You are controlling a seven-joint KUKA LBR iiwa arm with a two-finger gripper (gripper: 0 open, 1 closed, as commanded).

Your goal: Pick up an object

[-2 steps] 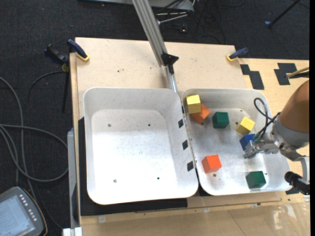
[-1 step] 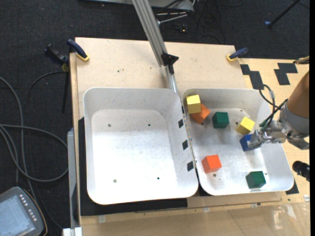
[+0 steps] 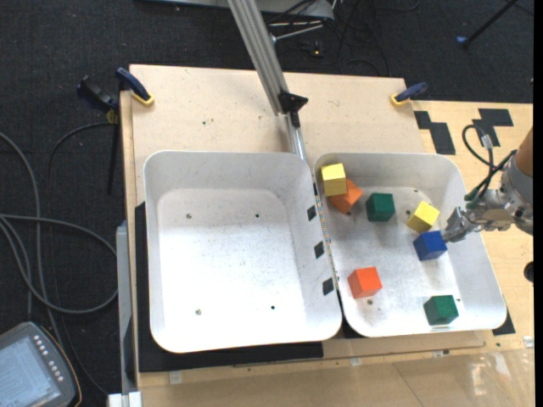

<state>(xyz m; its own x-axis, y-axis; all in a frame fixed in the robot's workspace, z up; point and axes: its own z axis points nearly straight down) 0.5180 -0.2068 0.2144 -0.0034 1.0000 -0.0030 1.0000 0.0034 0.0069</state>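
Several coloured blocks lie in the right bin (image 3: pixel 475 265). A yellow block (image 3: pixel 333 177) rests against an orange block (image 3: pixel 347 198) at the bin's far left. A dark green block (image 3: pixel 380 206) is near the middle. Another yellow block (image 3: pixel 422 217) and a blue block (image 3: pixel 430 245) lie close together on the right side. An orange-red block (image 3: pixel 365 281) and a second green block (image 3: pixel 440 309) lie nearer the front. My gripper (image 3: pixel 456 226) reaches in over the bin's right wall, low, just right of the blue and yellow blocks. Nothing visibly hangs from it.
The left bin (image 3: pixel 161 227) stands beside the right one, sharing a raised divider (image 3: pixel 318 227). A slanted metal pole (image 3: pixel 259 41) rises from behind the bins. Clamps (image 3: pixel 136 87) (image 3: pixel 407 93) sit at the bench's back corners.
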